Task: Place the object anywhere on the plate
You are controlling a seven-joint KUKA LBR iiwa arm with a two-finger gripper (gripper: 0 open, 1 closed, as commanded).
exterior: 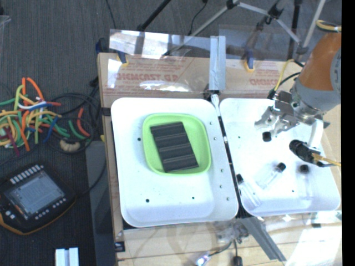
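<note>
hovering over the back of the right bin [333, 198], my gripper [273, 125] hung above the floor with nothing visibly held; whether it stood wide or narrow could not be told from this angle. the object, a small clear vial [271, 175] with a dark cap, lay on the right bin floor toward the front, below my gripper in the camera view and apart from it. its long axis ran diagonally, cap end pointing up-right. the green plate [148, 148] sat in the left bin [127, 198], already bearing a dark slab [174, 146]. by my judgement, the coming move required descent toward the front, then alignment across that diagonal
</note>
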